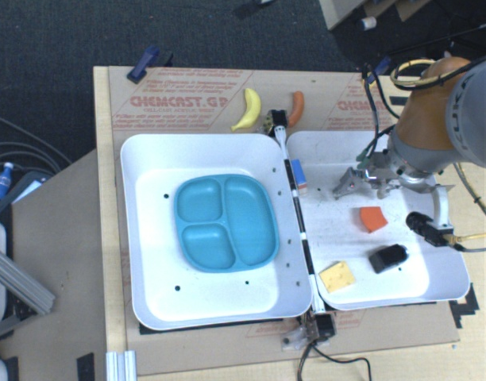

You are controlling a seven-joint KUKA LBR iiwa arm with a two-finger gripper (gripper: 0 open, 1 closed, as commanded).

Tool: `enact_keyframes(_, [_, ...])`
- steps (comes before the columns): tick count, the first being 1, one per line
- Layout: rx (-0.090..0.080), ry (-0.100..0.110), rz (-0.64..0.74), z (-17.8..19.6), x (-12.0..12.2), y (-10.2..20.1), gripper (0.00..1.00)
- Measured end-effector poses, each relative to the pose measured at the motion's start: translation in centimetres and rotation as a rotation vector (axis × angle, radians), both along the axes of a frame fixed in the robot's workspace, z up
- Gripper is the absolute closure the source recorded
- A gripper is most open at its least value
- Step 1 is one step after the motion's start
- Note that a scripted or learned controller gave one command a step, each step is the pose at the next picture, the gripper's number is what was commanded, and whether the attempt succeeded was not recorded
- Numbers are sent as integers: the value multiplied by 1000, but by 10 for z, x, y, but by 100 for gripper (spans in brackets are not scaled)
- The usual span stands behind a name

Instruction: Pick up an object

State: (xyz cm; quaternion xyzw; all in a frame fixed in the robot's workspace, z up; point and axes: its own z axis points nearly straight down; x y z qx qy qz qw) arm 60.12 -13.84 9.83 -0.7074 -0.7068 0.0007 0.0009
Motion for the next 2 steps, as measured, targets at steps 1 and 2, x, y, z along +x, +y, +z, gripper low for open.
enact_keyframes(1, [0,-3,2,-13,66,18,0])
enact_keyframes(2, [-2,-5,0,-13,65,-47,0])
